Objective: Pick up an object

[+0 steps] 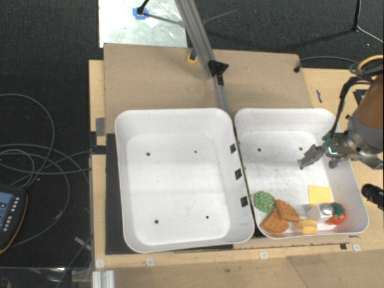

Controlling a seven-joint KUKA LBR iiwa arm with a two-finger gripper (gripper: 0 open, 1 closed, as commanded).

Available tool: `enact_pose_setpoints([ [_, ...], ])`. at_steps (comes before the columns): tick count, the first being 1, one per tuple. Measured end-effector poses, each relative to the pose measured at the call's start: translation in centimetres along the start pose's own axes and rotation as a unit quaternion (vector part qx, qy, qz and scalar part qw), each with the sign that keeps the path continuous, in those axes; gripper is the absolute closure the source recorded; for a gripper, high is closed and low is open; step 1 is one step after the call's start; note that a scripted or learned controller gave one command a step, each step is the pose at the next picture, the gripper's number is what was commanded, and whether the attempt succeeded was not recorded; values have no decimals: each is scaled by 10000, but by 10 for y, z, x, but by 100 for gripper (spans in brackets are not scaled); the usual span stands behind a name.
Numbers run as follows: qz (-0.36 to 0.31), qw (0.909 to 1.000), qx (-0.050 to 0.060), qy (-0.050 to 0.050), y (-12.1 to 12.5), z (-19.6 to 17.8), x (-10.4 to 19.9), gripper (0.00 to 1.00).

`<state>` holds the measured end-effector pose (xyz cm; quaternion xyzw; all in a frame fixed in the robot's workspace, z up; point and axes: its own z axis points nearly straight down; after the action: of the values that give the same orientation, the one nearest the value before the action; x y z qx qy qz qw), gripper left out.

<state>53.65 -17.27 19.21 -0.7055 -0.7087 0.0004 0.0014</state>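
The right bin (282,122) holds a cluster of small objects along its near edge. There is a green knobbly piece (263,200), two brown waffle-like pieces (287,210) (275,223), a small yellow piece (308,225), a flat yellow square (320,194) and a grey, red and green item (332,212). My gripper (311,156) hangs over the right half of this bin. It is above and behind the yellow square, clear of all the objects, with nothing visibly in it.
The left bin (129,161) sits beside the right one, joined by black clips (238,173) along the shared wall. A grey slanted pole (198,29) crosses the back of the bench. Cables lie on the floor at left.
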Motion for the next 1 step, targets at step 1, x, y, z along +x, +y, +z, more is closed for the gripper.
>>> enact_pose_setpoints([
  [1, 4, 10000, -20, -5, 1, -2, 0, 0],
])
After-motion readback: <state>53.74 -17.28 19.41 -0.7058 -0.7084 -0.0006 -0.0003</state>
